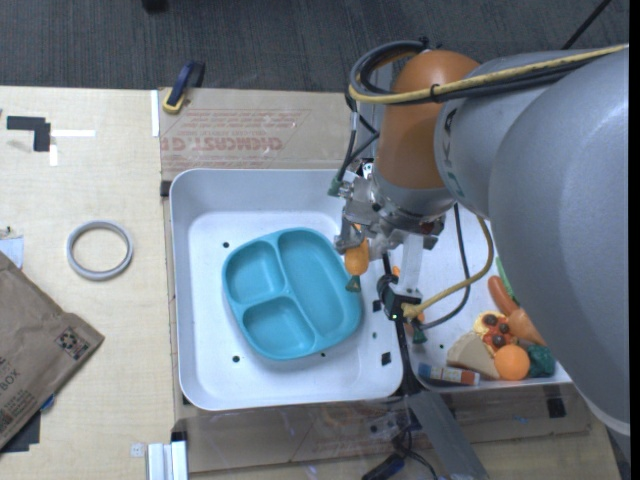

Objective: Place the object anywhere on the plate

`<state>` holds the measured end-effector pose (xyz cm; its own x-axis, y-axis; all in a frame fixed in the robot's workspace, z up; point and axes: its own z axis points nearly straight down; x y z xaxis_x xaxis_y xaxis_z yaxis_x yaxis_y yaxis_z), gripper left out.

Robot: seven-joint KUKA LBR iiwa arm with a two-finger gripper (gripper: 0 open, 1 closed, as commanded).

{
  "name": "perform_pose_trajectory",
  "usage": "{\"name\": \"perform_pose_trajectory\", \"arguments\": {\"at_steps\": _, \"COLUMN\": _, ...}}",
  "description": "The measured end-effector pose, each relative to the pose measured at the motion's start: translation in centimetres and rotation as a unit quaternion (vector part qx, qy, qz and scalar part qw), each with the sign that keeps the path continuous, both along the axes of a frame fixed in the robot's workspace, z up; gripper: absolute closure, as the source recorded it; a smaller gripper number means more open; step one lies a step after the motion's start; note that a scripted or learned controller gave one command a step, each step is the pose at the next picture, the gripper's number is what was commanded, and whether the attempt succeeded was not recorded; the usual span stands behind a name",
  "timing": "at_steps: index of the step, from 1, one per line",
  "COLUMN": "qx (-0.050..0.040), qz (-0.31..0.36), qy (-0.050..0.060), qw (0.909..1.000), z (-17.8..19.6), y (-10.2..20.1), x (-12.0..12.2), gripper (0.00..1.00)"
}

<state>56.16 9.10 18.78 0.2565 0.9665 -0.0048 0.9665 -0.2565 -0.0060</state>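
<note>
A blue plate (290,294) with three compartments lies in the left white bin (200,278). My gripper (356,253) hangs over the plate's right edge, pointing down. A small orange object (356,261) sits between its fingers, just above the plate's rim. The grey arm with its orange band (425,118) covers the space between the two bins.
The right bin (480,380) holds toy food: a carrot (504,300), an orange ball (512,362), a wedge of cheese (470,352) and a marker (450,374). A tape ring (100,249) and a brown paper bag (35,343) lie on the bench at left. Cardboard (250,133) lies behind the left bin.
</note>
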Motion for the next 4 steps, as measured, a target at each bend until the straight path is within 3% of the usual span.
{"name": "perform_pose_trajectory", "arguments": {"at_steps": 1, "qx": -0.0001, "qz": 0.0, "qy": 0.0, "qw": 1.0, "z": 0.01, "y": -0.01, "x": 0.0, "gripper": 0.0}}
{"name": "perform_pose_trajectory", "arguments": {"at_steps": 4, "qx": -0.0001, "qz": 0.0, "qy": 0.0, "qw": 1.0, "z": 0.01, "y": -0.01, "x": 0.01, "gripper": 0.0}}
